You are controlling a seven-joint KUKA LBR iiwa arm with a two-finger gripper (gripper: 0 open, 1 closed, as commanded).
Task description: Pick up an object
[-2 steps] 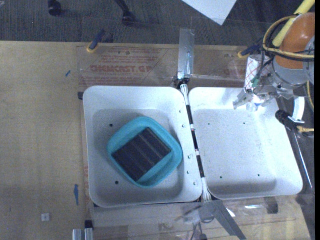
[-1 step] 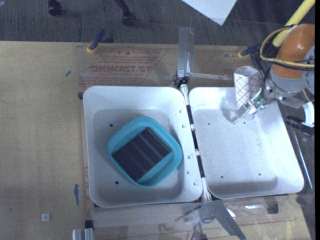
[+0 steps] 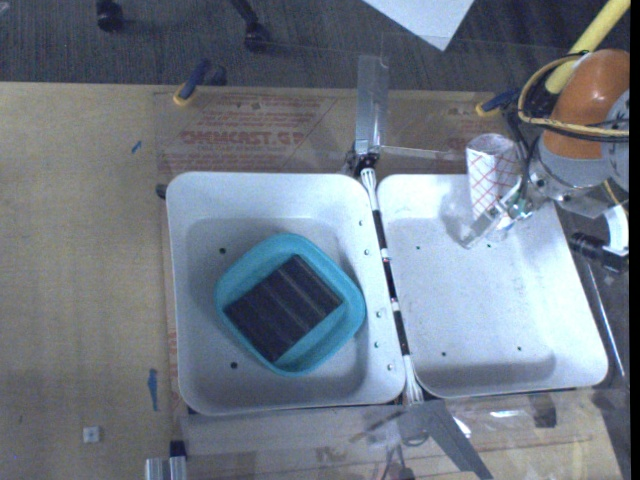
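Note:
A white paper carton with a red grid pattern [image 3: 489, 175] is at the far right corner of the right bin [image 3: 500, 368], with its top edge showing past the bin's far rim. My gripper [image 3: 487, 228] reaches in from the right, just below and against the carton. The grey wrist with its orange band [image 3: 590, 88] hangs above it. Whether the carton is held or merely touched is unclear. In the left bin [image 3: 200, 368], a teal square dish with a dark ribbed inside [image 3: 288, 303] lies flat near the middle.
A metal post and bracket [image 3: 370, 118] stand at the far end of the divider between the bins. Yellow and black cables [image 3: 545, 78] loop around the wrist. A blue and yellow clamp [image 3: 195, 80] lies on the bench, far left.

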